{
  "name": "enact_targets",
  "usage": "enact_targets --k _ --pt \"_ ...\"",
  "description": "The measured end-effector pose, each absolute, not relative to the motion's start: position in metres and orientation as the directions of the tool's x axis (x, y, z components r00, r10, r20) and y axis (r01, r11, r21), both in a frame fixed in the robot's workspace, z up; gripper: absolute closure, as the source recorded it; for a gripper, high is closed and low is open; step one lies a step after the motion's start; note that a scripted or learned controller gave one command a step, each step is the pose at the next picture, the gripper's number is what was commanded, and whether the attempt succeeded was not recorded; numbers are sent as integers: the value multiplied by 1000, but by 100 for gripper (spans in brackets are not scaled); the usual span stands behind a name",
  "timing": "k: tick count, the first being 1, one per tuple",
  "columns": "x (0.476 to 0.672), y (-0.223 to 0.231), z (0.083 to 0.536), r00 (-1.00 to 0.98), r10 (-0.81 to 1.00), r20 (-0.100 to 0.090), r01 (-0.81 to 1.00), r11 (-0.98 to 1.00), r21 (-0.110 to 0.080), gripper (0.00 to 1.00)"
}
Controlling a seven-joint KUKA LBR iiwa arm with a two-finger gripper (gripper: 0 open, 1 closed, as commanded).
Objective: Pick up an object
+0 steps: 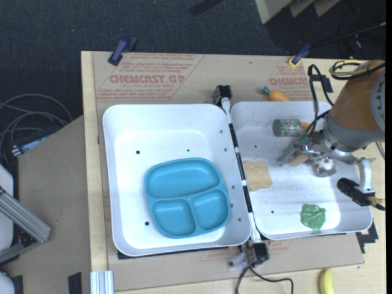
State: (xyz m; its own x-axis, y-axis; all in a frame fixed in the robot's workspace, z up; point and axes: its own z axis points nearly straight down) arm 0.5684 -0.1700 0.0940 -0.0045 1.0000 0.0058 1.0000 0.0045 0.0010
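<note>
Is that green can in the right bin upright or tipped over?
Tipped over. The can lies on its side on the right bin floor, long axis horizontal, near the back wall.

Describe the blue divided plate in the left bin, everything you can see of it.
The blue divided plate looks like smooth light-blue plastic, a rounded rectangle with a raised rim and three compartments: one wide one along the far side, two smaller ones along the near side. It lies flat and right side up on the floor of the left bin, turned at a slight angle, near the bin's middle and towards its front. All compartments look bare. It touches just the bin floor.
</note>
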Motion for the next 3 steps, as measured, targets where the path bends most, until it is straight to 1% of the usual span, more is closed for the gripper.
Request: enact_targets --k 1,2,3 --pt "626 -149 85 -1 1000 1 1000 1 1 0" --pt "655 -128 84 7 1000 -10 998 -7 -58 0" --pt "652 -129 91 6 1000 -10 998 -7 -68 100"
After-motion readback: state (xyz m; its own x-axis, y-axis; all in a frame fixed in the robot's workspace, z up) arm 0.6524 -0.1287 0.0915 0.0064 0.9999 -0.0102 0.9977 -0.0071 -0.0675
